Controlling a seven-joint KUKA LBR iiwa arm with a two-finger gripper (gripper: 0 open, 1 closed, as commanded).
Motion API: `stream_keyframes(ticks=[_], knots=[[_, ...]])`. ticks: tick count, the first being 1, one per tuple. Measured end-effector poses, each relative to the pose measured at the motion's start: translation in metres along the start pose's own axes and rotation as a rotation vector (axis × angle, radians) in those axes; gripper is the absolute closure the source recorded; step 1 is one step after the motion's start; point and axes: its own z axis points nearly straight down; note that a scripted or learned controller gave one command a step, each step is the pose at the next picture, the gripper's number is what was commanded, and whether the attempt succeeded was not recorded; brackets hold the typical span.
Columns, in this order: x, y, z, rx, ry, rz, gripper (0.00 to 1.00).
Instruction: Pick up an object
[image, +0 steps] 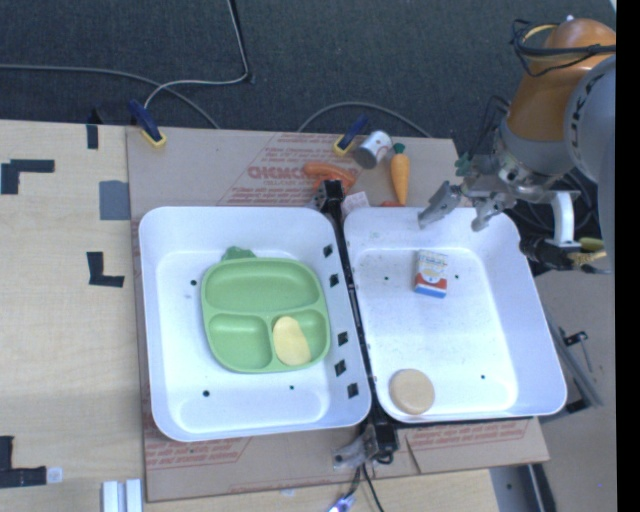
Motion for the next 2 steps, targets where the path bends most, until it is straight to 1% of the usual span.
stream_keyframes(ticks=[1, 2], knots=[[-0.002, -0.007, 0.121, -0.011, -0.003, -0.001, 0.0], [0.012, -0.017, 0.127, -0.026, -0.013, 0.001, 0.0]])
